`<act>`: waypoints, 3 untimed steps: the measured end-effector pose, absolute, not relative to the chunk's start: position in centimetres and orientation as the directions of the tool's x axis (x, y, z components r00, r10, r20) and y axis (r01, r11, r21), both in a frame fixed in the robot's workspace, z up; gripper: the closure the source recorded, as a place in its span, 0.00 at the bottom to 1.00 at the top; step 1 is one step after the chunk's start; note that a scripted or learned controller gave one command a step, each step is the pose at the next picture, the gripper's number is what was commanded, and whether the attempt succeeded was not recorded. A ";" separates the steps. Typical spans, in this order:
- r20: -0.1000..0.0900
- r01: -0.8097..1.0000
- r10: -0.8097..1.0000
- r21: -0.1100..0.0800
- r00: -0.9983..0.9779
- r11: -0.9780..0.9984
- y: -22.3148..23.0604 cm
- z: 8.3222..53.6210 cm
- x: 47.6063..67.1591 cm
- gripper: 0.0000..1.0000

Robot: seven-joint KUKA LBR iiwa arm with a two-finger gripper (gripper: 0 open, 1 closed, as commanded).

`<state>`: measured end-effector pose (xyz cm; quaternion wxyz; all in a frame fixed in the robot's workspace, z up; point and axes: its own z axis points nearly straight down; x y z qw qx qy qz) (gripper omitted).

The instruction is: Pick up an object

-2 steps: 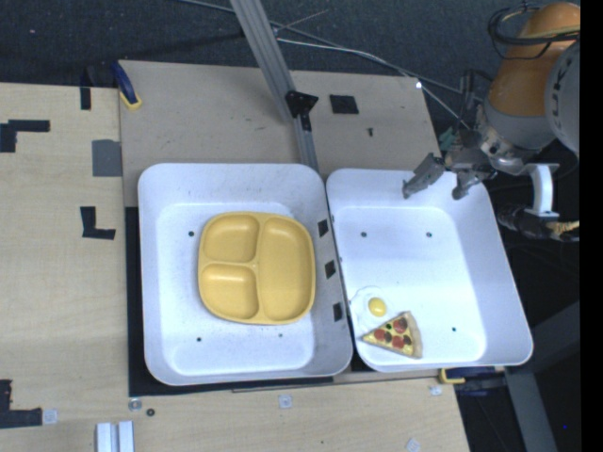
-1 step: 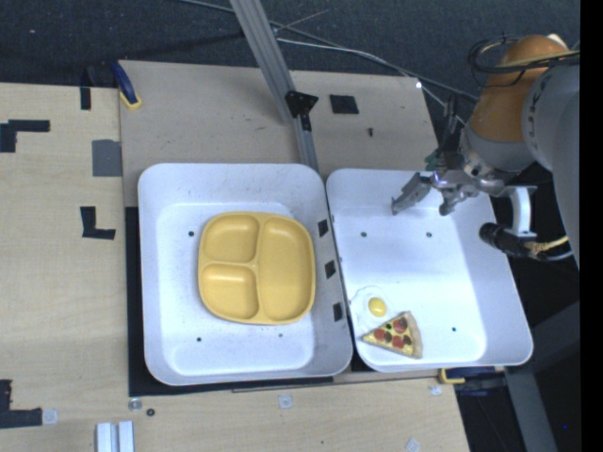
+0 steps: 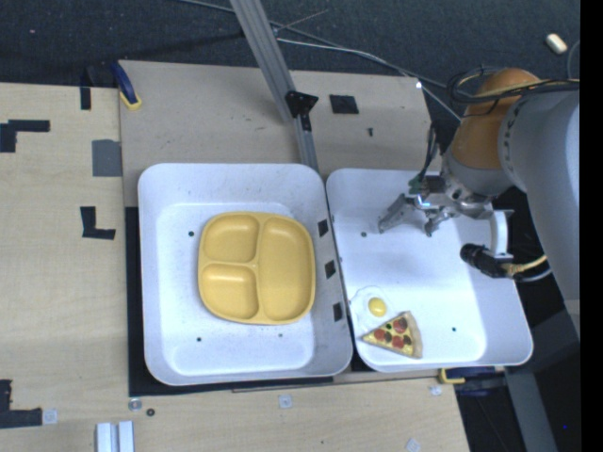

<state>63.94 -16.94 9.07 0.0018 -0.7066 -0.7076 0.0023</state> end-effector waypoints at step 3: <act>-0.001 1.000 1.000 0.002 -0.001 0.001 -16.2 21.0 63.8 1.00</act>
